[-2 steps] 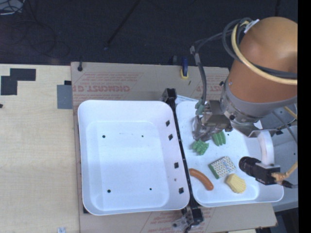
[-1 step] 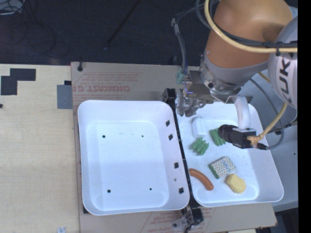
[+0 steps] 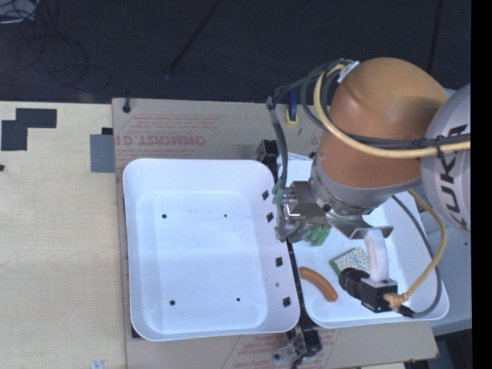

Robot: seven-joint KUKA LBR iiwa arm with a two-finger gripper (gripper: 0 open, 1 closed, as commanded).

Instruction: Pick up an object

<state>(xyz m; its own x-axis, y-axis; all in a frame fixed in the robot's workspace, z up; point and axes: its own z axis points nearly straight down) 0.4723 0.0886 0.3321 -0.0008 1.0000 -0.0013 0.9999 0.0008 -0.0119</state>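
**Orange sausage lying in the right-hand bin, arm hanging above it**

Cardboard [image 3: 192, 133] is lying under both bins, and its front edge is showing nearest the camera. On it the two white bins are sitting side by side, touching along a black strip [image 3: 296, 287].

Toward the front of the right-hand bin [image 3: 350, 317], an orange sausage [image 3: 319, 284] is lying flat on the white floor, slanting away from the strip. Just beside it, a little further back, a small dotted card [image 3: 350, 260] is resting at a tilt. Behind those two, a green piece [image 3: 317, 237] is peeking out from beneath the metal of the wrist. Whether it is touching that metal cannot be told.

The jaws are pointing down over the near-left part of this bin, close to the strip and above the green piece. The wrist is hiding them, so whether they are open or closed cannot be told, and nothing is showing between them.

The arm [image 3: 384, 129], with its wide orange band, is reaching in from the right and covering the back of that bin.

The left-hand bin [image 3: 200, 244] is sitting well clear of the arm. A pale wooden desk [image 3: 54, 244] is carrying everything, and a dark floor [image 3: 154, 37] with loose cables is stretching away beyond it.
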